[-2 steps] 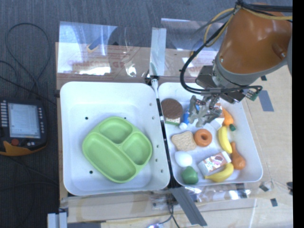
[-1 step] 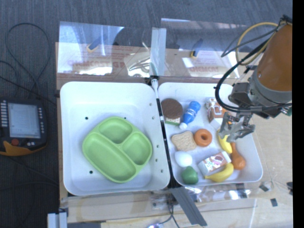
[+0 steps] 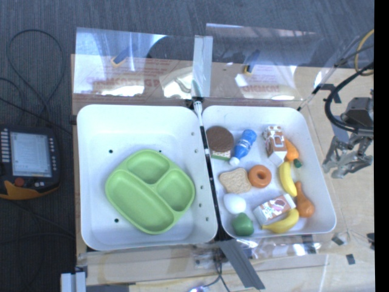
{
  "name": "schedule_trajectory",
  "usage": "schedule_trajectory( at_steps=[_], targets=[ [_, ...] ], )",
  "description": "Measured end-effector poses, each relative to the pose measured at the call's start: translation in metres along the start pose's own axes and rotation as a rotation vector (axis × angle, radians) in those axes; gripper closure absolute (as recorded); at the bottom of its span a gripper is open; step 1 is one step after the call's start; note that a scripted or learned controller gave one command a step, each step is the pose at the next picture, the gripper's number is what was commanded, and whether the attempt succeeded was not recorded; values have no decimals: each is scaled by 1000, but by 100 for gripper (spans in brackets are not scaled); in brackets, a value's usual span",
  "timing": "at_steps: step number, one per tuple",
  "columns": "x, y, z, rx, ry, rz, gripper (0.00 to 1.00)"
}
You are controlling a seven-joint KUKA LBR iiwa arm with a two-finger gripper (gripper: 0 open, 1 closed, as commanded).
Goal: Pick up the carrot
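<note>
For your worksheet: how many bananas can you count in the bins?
2. One banana lies lengthwise near the right bin's right side, beside the doughnut. The other banana curves along the front edge, under the small carton. Others could be hidden beneath items.

This is a robotics lab, not anyone's kitchen. A teach pendant (image 3: pixel 27 162) with a screen and buttons lies on grey carpet (image 3: pixel 182 5), its black cable (image 3: pixel 24 66) looping loose beside it. The bench (image 3: pixel 358 212) carries two white bins (image 3: pixel 91 126) fenced by clear plastic guards (image 3: pixel 140 59), and the food in them is plastic toy food (image 3: pixel 261 176). More cables (image 3: pixel 340 90) trail at the right.
</note>
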State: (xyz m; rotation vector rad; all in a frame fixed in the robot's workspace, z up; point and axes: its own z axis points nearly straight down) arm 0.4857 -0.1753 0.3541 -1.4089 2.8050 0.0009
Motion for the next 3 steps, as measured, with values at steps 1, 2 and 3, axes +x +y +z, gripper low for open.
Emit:
schedule_trajectory(
  at_steps=[1, 2, 3],
  targets=[
    [-111, -74, 55, -8, 0, 67, 100],
    [-34, -119, -3, 4, -1, 162, 100],
    [-5, -86, 32, -5, 1, 67, 100]
  ],
)
